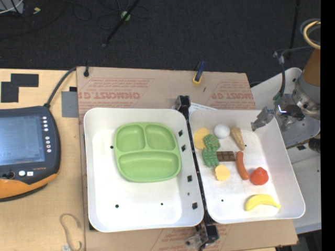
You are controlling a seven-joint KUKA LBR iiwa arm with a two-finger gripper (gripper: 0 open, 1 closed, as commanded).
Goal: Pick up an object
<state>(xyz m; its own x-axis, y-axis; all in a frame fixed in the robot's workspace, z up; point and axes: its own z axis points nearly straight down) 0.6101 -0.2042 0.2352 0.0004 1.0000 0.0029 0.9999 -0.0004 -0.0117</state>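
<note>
At the right bin's (pixel 293 177) upper-right edge, the gripper (pixel 264 118) hangs above the rim; arm (pixel 309 82) reaches in from the right. Can't tell from this angle how its jaws stand; nothing is visibly held.

All pick candidates sit in the right bin, down-left of the gripper:
- tan cone-shaped piece (pixel 238 137), closest, just below-left of it
- white egg (pixel 222 131), further left, beside the cone
- yellow piece (pixel 201 137), left of the egg, near the divider (pixel 189 150) between the 2 bins
- green broccoli (pixel 211 149), touching the yellow piece
- brown chocolate bar (pixel 226 156), against the broccoli's right side
- small yellow chunk (pixel 222 172), just under the bar
- orange sausage (pixel 241 165), below the cone, tilted
- red tomato (pixel 259 176), touching the sausage's lower end
- banana (pixel 261 203), farthest below the gripper, near the front wall

Left bin (pixel 102 192), well left of the gripper: green 3-compartment plate (pixel 147 152).

Tablet-style pendant (pixel 26 148) sits on the bench at far left, well apart from everything.
</note>
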